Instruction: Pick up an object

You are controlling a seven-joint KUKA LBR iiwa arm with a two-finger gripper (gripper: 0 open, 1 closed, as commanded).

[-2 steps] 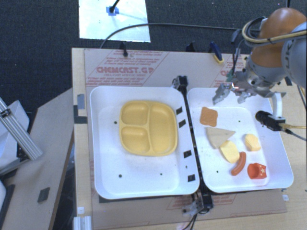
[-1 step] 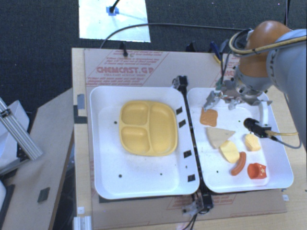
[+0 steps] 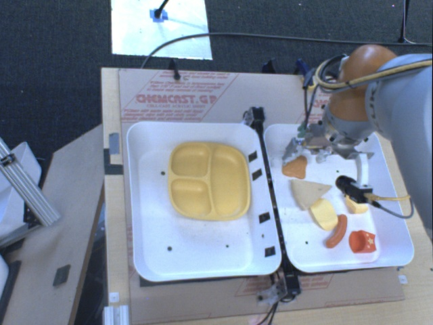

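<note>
Looking down at the worktop, I see the end effector (image 3: 306, 146) low in the right bin (image 3: 399, 249), at its far end, just above an orange wedge (image 3: 295, 168). I cannot tell how the fingers stand, so I won't call anything gripped. The other pieces lie flat on the bin floor: a pale wedge (image 3: 308, 193), a yellow block (image 3: 324, 214), a sausage (image 3: 336, 231) and a red piece (image 3: 363, 241). The left bin (image 3: 152, 249) carries a yellow divided plate (image 3: 208, 180). My judgement: the approach is made, but nothing looks lifted, so grasp and raise are left
</note>
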